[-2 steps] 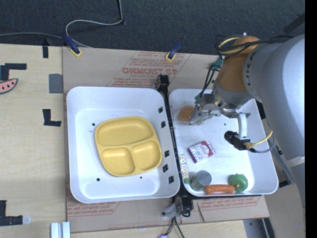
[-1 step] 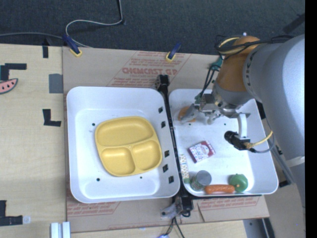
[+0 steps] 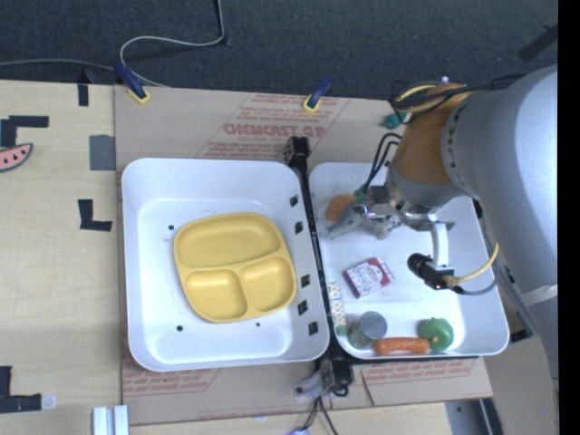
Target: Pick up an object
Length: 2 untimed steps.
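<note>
My gripper (image 3: 364, 218) hangs low over the back left part of the right bin (image 3: 480, 270), under the orange wrist band. Its silver fingers (image 3: 343, 225) stand apart, so it is open, with nothing between them. A small orange-brown object (image 3: 338, 207) lies just left of the gripper, close to one fingertip. A red and white packet (image 3: 367, 276) lies in the middle of the bin. Along the front wall lie a grey round can (image 3: 369, 326), an orange carrot-like stick (image 3: 401, 344) and a green pepper (image 3: 437, 332).
The left bin (image 3: 149, 270) holds a yellow divided plate (image 3: 236, 265). A black divider (image 3: 306, 243) runs between the bins. The arm's grey bulk (image 3: 517, 170) covers the right bin's back right corner. Black cable (image 3: 444, 279) loops beside the wrist.
</note>
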Each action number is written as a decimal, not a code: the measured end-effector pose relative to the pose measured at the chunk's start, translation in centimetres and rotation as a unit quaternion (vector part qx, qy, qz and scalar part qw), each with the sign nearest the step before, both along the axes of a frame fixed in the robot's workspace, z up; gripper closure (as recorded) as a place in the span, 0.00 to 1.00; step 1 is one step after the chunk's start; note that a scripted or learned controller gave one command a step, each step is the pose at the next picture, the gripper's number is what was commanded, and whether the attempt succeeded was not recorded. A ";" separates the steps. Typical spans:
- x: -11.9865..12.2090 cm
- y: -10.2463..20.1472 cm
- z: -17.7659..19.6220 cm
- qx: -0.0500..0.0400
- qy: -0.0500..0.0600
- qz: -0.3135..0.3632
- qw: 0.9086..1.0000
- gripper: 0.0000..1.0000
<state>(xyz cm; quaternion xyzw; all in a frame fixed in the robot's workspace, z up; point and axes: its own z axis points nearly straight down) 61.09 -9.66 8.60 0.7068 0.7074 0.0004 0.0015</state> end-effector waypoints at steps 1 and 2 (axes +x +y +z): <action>0.0 0.0 1.0 0.000 0.000 0.000 1.000 1.00; 0.0 0.0 0.9 0.000 0.000 0.000 1.000 0.00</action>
